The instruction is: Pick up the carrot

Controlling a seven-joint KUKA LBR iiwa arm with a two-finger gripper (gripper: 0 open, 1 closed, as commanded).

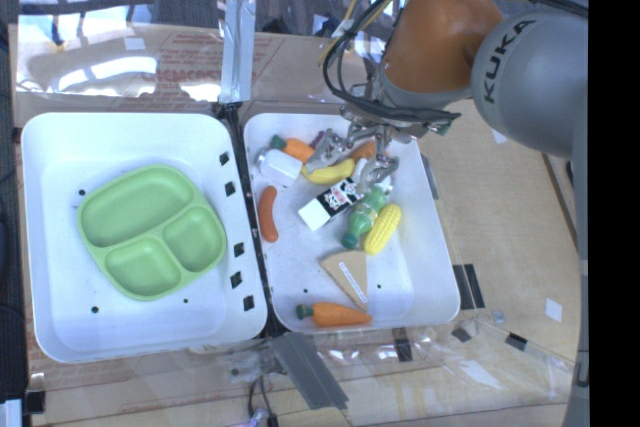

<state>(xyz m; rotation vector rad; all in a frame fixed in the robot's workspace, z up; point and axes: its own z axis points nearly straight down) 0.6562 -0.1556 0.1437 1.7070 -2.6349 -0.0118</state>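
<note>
Grey arm (530, 75) enters from right, orange band up top. Gripper (358, 160) points down; fingertips apparently slightly apart, view cluttered.

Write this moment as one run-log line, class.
gripper: over right bin, among toys | carrot: lying at bin's near edge, ungrasped | fingers: unclear

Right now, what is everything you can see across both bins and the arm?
Bins: 2, white, side by side.
Plate: 1, green, three sections, left bin.
Carrots: 2, orange; near edge of right bin, another at far left.
Sausage: 1, red-orange, right bin's left side.
Banana: 1, yellow, under gripper.
Corn: 1, yellow, right side.
Bottle: 1, green, beside corn.
Wedge: 1, tan, near middle.
Gripper: 1, over right bin.
</note>
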